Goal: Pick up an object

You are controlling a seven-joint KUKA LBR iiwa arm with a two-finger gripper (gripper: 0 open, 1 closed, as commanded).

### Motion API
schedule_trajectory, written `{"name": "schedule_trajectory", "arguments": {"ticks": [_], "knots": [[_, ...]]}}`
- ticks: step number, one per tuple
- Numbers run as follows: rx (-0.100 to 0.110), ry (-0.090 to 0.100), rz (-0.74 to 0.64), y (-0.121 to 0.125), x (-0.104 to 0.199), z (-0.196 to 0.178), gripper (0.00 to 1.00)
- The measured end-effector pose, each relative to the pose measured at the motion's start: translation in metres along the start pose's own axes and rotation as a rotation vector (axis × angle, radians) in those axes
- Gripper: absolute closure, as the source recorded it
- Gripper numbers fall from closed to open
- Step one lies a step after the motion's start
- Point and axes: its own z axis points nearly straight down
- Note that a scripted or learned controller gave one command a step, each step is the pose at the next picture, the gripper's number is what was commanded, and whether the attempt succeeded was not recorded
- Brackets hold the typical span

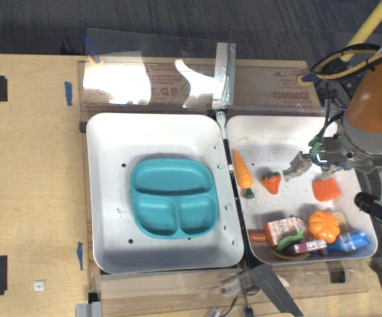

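**Gripper over right bin, nothing in its grasp; pick not yet made**

The gripper (309,166) sits in the right-centre of the frame, above the right bin (270,127). Its fingers (295,168) appear spread apart, pointing toward frame left, and nothing is seen between them. No object is held.

Closest to the jaws: a small red strawberry-like piece (272,182) just to their lower left, and an orange-red rounded piece (326,189) just below the wrist. Either could serve as the task's object; which one the program is aiming for cannot be told.

Further out, an orange carrot (243,173) lies along the bin's left wall. At the bin's lower edge sit an orange pumpkin (324,224), a small carton (284,230) and a blue item (353,241), crowded together.

The left bin (105,190) holds a teal divided tray (174,197), well apart from the arm.

Judgement: the step in hand is the approach. The next move calls for centring the open fingers over one chosen piece, descending, then closing. The small rounded pieces may slip or roll aside.
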Motion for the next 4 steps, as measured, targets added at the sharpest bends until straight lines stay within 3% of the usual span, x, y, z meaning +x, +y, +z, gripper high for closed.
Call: {"name": "schedule_trajectory", "arguments": {"ticks": [1,2,3,4], "knots": [[0.004,0.001,0.224,-0.032,0.033,0.018,0.00],[-0.011,-0.001,0.255,0.048,0.011,0.112,0.00],[-0.006,0.000,0.218,0.004,0.023,0.113,0.00],[-0.013,-0.001,0.221,0.006,0.022,0.102,1.00]]}}
